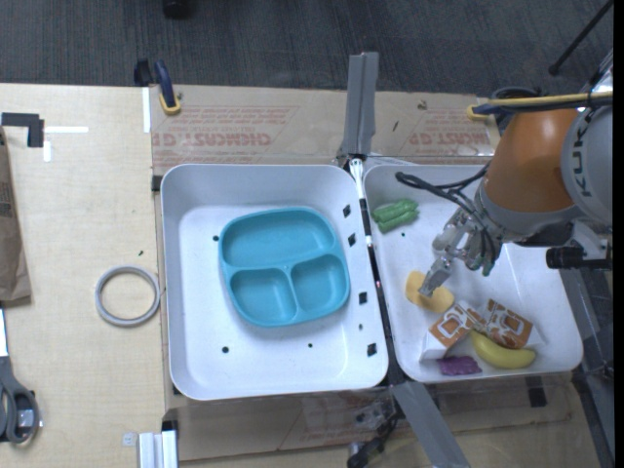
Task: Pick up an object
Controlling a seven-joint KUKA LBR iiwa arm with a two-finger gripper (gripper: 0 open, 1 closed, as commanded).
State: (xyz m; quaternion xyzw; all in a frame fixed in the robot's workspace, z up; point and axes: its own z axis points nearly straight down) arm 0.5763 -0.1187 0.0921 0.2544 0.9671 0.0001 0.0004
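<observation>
A: How far along is the pick?

B: Barely begun. The arm (531, 169) hangs over the right bin (556, 295); its pincer (434, 281) touches a yellow block (426, 292) directly beneath. Nothing is lifted.

A: Pinching it?

B: Cannot tell.

"KUKA" on arm (597, 169); mirrored red print on cardboard (234, 130), approx. "CHEMCAS", rest illegible.

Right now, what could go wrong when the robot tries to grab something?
The gripper sits right by the yellow piece near the bin's left wall, so it might just push it against the wall. The banana, the orange packets and the purple thing are crowded together, so a grab there could bump neighbours.
</observation>
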